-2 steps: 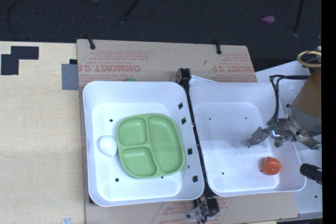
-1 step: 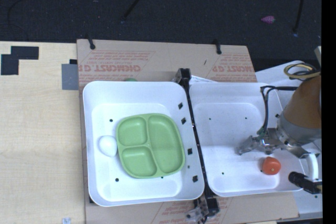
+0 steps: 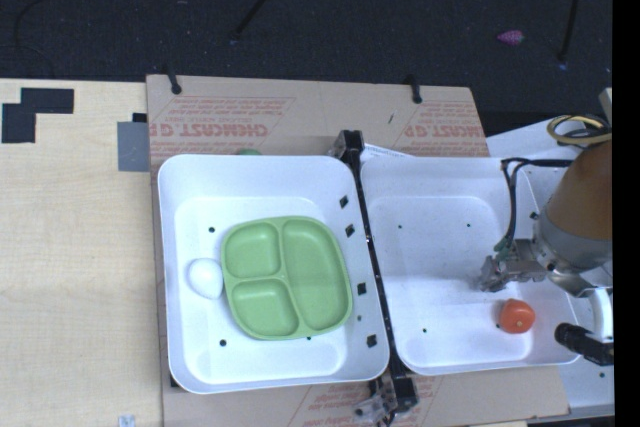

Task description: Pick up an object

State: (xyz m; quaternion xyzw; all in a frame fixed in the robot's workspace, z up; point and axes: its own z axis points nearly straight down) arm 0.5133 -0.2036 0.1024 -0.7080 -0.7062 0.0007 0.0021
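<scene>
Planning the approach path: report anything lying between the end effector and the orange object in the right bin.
Nothing visible does. The end effector sits low in the right bin, and the orange object lies just beside it toward the near rim, with bare white floor between them.

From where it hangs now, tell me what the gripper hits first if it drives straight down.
Probably the bare white floor of the right bin. The gripper hangs over that floor, and the orange object sits beside its line, nearer the camera. Depth is hard to judge here.
</scene>
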